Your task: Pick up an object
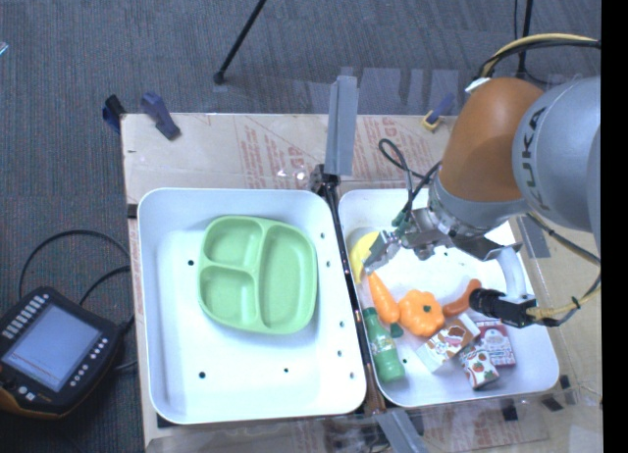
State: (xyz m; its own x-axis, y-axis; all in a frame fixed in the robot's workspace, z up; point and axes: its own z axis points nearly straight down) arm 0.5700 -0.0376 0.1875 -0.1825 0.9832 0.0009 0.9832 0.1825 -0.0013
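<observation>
Your gripper hangs just above the carrot, by a yellow piece; whether it's open you can't tell.

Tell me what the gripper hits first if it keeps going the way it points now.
Probably the yellow object at the right bin's near-left corner: the gripper points left and down toward it. Depth is unclear, so it may already be touching; the carrot lies just beside.

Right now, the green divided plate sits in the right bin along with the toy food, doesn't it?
Not quite. The camera view shows the green divided plate in the left bin, alone. The toy food, such as the pumpkin and green bottle, lies in the right bin.
</observation>
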